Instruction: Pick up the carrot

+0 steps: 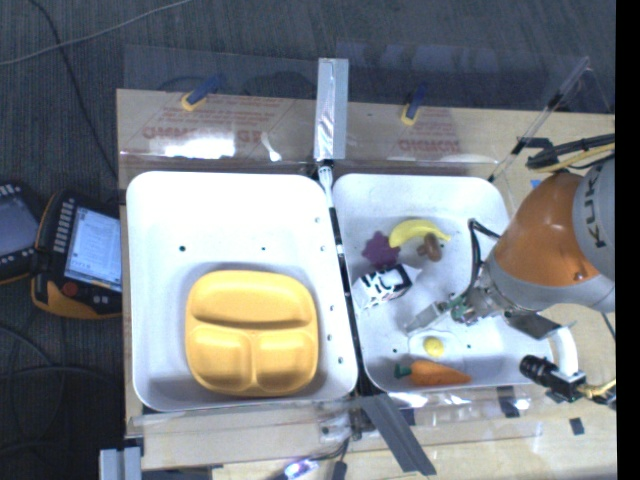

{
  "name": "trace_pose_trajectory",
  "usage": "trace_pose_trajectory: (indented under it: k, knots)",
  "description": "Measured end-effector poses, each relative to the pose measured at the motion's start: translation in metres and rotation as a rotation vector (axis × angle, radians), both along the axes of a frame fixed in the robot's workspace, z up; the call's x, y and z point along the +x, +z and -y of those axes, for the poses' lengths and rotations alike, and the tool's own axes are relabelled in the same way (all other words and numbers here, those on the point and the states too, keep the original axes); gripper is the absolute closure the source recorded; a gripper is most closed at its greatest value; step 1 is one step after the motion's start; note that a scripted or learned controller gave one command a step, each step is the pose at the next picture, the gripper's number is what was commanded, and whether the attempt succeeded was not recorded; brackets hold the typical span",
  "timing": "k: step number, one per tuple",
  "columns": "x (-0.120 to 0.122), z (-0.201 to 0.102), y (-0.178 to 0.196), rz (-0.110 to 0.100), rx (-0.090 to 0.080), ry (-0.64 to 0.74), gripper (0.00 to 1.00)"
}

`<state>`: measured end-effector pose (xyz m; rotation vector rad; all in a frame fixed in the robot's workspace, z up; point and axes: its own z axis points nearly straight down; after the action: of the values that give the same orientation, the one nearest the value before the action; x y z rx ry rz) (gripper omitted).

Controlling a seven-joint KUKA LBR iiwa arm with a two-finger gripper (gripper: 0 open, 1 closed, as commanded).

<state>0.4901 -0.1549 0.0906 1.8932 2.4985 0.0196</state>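
Near front wall of right bin [500,203], carrot [437,373] lies flat, green end leftward; gripper [425,317] hovers just above and apart, finger spread impossible to judge; holds nothing; small yellow piece [433,345] between them complicates descent

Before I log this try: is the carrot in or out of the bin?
In. The carrot lies flat on the right bin's floor by its near edge, apart from the claw.

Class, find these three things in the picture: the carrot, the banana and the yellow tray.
carrot [440,373]: camera view, middle of its orange body.
banana [417,232]: camera view, middle of its curve.
yellow tray [252,330]: camera view, ridge between its compartments.
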Motion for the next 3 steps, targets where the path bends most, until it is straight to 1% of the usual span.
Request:
trace_pose_trajectory:
  k: [1, 2, 3]
  knots:
    - [0.0, -0.031, 0.001, 0.005, -0.01, -0.11, 0.0]
    - [0.0, -0.008, 0.0, 0.004, -0.006, 0.075, 0.0]
    - [0.022, -0.002, 0.197, -0.014, -0.01, 0.111, 0.0]
